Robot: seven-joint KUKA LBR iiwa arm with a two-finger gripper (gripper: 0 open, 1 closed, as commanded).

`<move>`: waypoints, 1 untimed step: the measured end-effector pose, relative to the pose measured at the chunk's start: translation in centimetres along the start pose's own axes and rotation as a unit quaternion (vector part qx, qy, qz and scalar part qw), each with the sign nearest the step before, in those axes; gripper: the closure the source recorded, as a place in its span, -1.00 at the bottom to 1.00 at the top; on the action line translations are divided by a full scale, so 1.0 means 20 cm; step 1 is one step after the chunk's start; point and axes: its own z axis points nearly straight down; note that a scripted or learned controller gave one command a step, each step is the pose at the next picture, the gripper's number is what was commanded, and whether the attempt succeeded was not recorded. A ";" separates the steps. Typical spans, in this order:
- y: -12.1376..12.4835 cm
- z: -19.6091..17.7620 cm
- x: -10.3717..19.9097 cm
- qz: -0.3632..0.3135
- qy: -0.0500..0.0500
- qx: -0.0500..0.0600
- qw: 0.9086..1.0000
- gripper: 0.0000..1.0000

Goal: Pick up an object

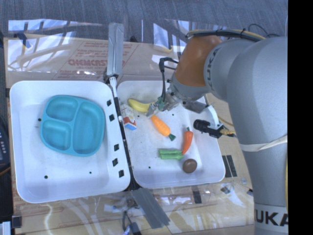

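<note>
My gripper (157, 106) is low in the right bin (215, 170), at its back, between a yellow banana (138, 105) on its left and an orange carrot (161, 126) just in front of it. It touches or nearly touches the banana's right end. A second, redder carrot (188, 140), a green bean pod (170, 154) and a brown round thing (190, 166) lie nearer the front. A small red, white and blue carton (129, 122) leans by the bin's left wall.
The left bin (24, 180) holds a blue sectioned plate (72, 124). The grey arm (249, 72) covers the right bin's back right corner and right side.
</note>
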 end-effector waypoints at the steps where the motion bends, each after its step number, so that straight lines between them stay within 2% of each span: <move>1: 0.13 -0.45 0.24 0.107 0.000 -0.001 0.994 1.00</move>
